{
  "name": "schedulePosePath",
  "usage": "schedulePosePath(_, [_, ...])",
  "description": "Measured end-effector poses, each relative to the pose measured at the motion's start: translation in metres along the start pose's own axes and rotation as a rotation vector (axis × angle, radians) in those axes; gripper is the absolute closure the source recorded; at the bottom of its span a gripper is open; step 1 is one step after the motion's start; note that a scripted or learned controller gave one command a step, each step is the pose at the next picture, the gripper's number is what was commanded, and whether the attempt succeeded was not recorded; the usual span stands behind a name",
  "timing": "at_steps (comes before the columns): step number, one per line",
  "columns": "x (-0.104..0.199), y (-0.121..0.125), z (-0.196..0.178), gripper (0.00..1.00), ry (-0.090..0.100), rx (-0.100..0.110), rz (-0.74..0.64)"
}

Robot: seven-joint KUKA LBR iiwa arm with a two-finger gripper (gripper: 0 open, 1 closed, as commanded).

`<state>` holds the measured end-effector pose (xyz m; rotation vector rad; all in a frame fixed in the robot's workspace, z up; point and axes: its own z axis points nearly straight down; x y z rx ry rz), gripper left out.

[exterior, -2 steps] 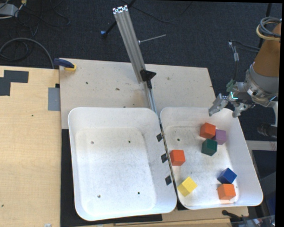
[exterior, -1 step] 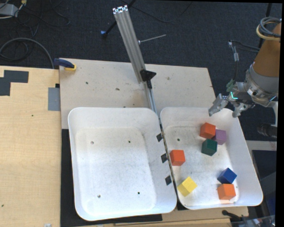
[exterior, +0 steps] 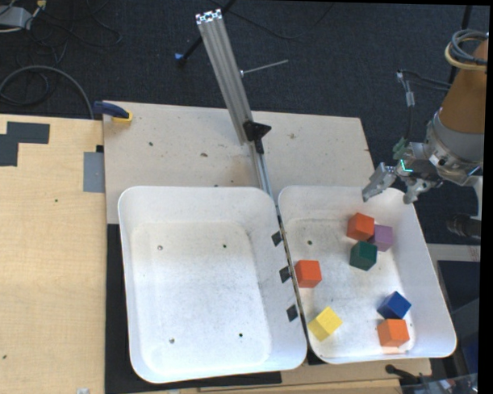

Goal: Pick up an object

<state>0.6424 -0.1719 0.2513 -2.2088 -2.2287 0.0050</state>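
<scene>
**Inspector:** Orange cube (exterior: 360, 226), upper part of the right bin (exterior: 436, 320), is the nearest candidate. It sits touching a purple cube (exterior: 383, 236) on its right, with a dark green cube (exterior: 363, 255) just below the pair.

**Second:** Where is the gripper (exterior: 396, 185) in relation to it?

**Inspector:** Hovering over the bin's far rim, up and to the right of the orange cube in this view. Its fingers are spread, nothing between them.

**Second:** So the direction of the move?

**Inspector:** In my judgement, down and slightly left, toward the near side of the bin. The purple neighbour leaves no gap on that flank, so closing across that side looks risky.

**Second:** Alternatives?

**Inspector:** A second orange cube (exterior: 308, 273) near the divider, a yellow cube (exterior: 327, 323), a blue cube (exterior: 395, 305) and another orange one (exterior: 393, 332) lie farther off, mostly standing apart.
</scene>
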Motion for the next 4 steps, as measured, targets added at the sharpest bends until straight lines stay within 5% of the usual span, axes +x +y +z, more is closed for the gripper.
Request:
schedulePosePath(3, [0.0,0.0,0.0,0.0,0.0,0.0,-0.001])
schedulePosePath(4, [-0.029,-0.016,-0.243,0.0,-0.003,-0.012,0.003])
